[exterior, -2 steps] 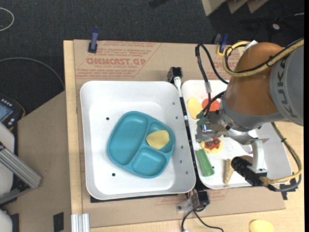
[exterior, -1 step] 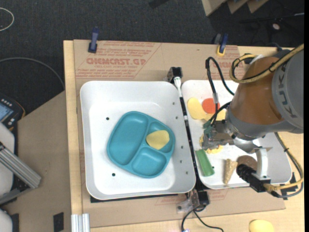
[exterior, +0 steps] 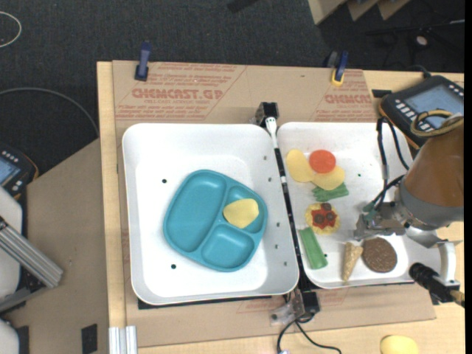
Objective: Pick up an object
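Poised low over the right bin (exterior: 295,135), the gripper (exterior: 376,223) hangs just above and touching the edge of a brown round cookie (exterior: 379,255), which lies flat in the near right corner, directly toward the camera from the tool; whether anything is gripped cannot be told at this angle. A cone (exterior: 351,259) lies just left of the cookie, its long axis running near to far, with a green stick (exterior: 313,247) and a pizza slice (exterior: 323,217) farther left. Room is tight: bin wall behind, toys crowding alongside, while the left bin (exterior: 140,198) bears a teal divided plate (exterior: 210,220).
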### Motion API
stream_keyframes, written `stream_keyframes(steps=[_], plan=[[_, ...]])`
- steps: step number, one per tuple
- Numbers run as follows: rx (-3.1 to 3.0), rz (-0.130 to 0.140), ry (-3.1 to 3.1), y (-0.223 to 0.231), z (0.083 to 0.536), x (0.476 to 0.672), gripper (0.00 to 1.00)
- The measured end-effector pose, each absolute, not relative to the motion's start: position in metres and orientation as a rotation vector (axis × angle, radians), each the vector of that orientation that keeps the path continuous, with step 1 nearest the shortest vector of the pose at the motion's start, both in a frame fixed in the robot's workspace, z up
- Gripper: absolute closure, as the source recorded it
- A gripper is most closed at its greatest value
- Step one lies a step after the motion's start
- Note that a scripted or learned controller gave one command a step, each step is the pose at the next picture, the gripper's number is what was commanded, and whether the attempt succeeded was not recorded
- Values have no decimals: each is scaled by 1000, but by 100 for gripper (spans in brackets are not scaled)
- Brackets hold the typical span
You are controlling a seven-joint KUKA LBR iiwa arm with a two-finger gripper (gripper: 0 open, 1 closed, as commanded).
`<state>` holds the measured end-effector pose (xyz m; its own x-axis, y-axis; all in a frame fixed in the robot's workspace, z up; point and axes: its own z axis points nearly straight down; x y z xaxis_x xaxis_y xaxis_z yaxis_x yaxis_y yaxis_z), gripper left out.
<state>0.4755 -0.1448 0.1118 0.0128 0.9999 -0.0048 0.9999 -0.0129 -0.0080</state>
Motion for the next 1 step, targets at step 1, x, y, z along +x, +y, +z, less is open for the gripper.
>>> stream_keyframes(steps=[1], plan=[[-2222, -1, -2222, -189, 89, 551, 100]])
